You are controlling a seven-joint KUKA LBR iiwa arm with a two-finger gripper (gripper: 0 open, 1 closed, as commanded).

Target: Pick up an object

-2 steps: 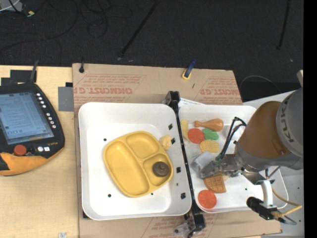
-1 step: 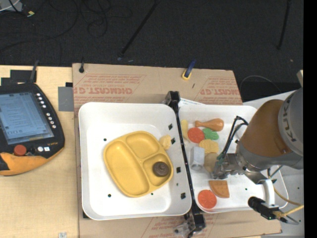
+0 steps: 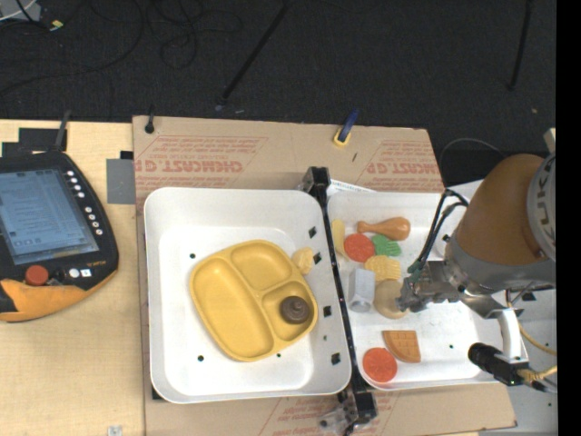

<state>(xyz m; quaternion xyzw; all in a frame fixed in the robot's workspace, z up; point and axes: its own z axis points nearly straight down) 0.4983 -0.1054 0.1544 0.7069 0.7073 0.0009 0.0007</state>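
Below, cardboard (image 3: 272, 157) underlies both white bins (image 3: 172, 243) on bench (image 3: 54, 352).

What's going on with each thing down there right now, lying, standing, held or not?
yellow divided plate: flat in the left bin, right way up.
brown round piece: sitting in the plate's right compartment.
drumstick: lying loose in the right bin.
gripper: low over the toy food; grasp unclear.
tablet: screen lit.
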